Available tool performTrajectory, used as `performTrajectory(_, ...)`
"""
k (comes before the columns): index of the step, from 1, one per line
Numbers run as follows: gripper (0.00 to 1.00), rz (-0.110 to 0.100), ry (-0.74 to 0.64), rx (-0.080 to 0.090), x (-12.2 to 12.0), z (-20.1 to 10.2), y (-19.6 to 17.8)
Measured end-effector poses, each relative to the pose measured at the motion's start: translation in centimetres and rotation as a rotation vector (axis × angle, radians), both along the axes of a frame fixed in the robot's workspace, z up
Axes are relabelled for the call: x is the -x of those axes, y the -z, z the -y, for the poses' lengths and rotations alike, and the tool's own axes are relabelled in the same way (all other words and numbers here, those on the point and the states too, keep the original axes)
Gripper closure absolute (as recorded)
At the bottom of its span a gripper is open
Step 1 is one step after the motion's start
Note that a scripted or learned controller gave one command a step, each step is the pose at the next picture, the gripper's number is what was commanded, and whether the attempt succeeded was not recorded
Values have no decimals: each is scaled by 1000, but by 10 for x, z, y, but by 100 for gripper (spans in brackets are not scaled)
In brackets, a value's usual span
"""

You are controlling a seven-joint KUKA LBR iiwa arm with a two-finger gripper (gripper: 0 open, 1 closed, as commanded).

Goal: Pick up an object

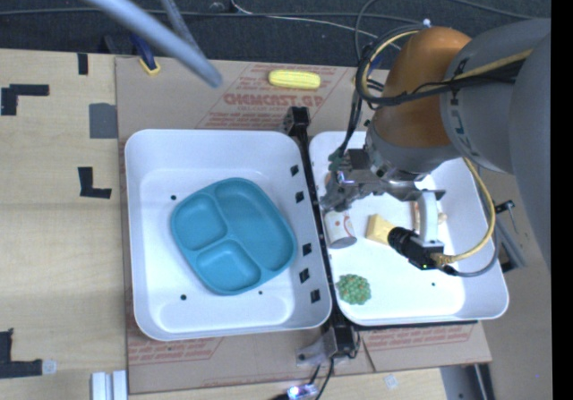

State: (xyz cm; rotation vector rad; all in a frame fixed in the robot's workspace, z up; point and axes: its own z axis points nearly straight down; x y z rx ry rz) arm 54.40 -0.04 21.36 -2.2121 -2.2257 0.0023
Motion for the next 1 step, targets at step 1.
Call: performTrajectory(1, 100, -1, 0, 1, 21, -54, 6)
